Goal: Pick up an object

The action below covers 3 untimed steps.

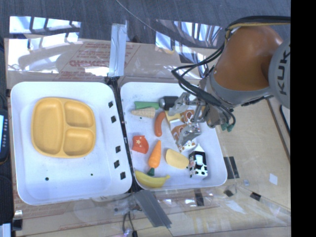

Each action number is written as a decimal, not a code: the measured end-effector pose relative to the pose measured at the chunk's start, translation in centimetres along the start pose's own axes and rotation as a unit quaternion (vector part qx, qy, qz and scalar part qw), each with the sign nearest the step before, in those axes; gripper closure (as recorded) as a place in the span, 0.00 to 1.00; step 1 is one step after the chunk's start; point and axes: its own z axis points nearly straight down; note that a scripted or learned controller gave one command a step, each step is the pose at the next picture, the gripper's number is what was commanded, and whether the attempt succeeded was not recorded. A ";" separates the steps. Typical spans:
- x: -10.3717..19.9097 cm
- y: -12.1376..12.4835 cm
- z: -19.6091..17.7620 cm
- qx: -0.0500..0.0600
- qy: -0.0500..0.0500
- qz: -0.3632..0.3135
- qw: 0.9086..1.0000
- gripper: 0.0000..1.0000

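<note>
The gripper [190, 127] hangs low in the right bin [213, 168], center-right of the frame, above a small printed carton [183, 132]. Whether it grips anything, I cannot tell. It should descend straight, avoiding the sausage [158, 124] beside.

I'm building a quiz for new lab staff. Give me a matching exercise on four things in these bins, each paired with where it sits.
Things:
1. yellow plate
2. banana
3. tomato piece
4. gripper

Places:
A. near front edge of the right bin
B. above the middle of the right bin
C. in the left bin
D. by the right bin's left wall

Pairs: 1-C, 2-A, 3-D, 4-B
</note>
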 end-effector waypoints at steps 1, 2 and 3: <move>-0.9 1.8 15.5 -0.001 -0.002 -0.021 1.000 0.00; 0.5 2.1 16.5 0.005 -0.021 -0.042 0.999 0.00; 0.3 2.1 16.7 -0.001 -0.017 0.016 1.000 0.00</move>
